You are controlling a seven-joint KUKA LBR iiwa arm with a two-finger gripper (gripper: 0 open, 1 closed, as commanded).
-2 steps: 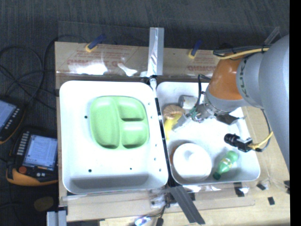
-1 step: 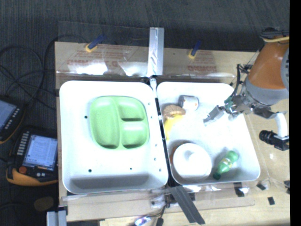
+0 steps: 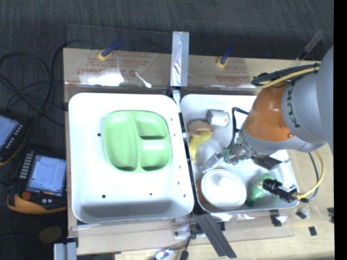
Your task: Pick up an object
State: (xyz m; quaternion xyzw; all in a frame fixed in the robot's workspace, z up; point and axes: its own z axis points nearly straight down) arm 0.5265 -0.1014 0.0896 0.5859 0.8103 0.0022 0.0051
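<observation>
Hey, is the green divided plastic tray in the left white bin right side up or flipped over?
Right side up. The green divided plastic tray lies flat in the left white bin, its three recessed compartments facing the camera with raised dividers between them.

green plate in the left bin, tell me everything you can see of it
The green plate is a pale green divided tray, roughly square with rounded corners, and looks like matte plastic. Raised ridges split it into three sections: one large on the view's left, two smaller stacked on the right. It lies flat and face up, slightly above the middle of the left bin, apart from the bin's walls. Its sections hold nothing, and the arm is away over the other bin.
</observation>
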